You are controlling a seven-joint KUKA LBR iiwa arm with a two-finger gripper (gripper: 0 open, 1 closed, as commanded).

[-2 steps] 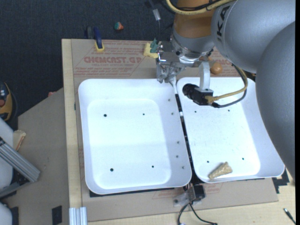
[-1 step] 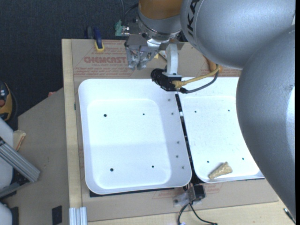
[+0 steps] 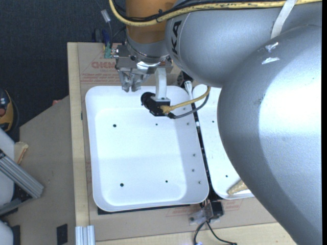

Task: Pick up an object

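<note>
My gripper (image 3: 131,83) hangs over the far rim of the left white bin (image 3: 102,137), near its back left corner. No object shows between or under it. A small tan, wood-coloured piece (image 3: 238,189) lies at the near edge of the right bin (image 3: 219,162). The big grey arm hides most of that right bin.
Both bins rest on a tan board (image 3: 79,137) with red print along its far side. An aluminium profile (image 3: 20,175) lies off the board at the left. A small black connector with cables (image 3: 214,211) sits at the board's front edge.
</note>
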